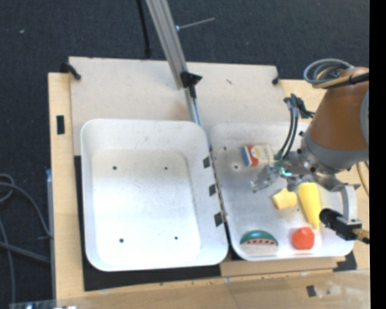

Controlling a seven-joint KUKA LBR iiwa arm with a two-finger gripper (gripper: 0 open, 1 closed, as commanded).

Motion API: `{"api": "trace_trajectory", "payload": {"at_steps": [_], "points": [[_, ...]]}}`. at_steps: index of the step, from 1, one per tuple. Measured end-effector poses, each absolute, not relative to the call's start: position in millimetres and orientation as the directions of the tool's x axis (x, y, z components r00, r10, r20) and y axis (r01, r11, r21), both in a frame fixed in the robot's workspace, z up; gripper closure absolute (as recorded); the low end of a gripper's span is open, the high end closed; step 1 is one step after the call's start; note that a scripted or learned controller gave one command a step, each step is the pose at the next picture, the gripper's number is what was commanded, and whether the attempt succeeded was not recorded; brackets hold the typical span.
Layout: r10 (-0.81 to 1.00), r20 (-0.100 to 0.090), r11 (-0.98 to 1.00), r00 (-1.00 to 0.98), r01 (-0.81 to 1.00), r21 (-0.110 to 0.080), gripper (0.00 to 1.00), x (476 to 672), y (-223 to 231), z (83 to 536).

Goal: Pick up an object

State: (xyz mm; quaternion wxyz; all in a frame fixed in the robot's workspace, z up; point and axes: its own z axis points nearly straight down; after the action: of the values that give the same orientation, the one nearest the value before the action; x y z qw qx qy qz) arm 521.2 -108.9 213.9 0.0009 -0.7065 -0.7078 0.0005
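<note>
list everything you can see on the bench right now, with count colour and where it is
bins: 2, white, side by side on the bench
small carton: 1, red, white and blue, right bin, far part
yellow block: 1, yellow, right bin, middle
yellow corn-like piece: 1, yellow, right of the block
red ball: 1, red, right bin, near edge
watermelon slice: 1, green and red, near edge, left of the ball
gripper: 1, metallic, over the right bin's middle
arm: 1, grey with orange band, from the right
</note>
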Motion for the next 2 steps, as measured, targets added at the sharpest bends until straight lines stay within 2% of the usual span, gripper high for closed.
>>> {"api": "trace_trajectory", "payload": {"at_steps": [1, 2], "points": [[1.000, 0.000, -0.002, 0.002, 1.000, 0.003, 0.00, 522.0, -109, 216], [1.000, -0.001, -0.002, 0.002, 1.000, -0.004, 0.00, 512.2, -109, 160]]}}
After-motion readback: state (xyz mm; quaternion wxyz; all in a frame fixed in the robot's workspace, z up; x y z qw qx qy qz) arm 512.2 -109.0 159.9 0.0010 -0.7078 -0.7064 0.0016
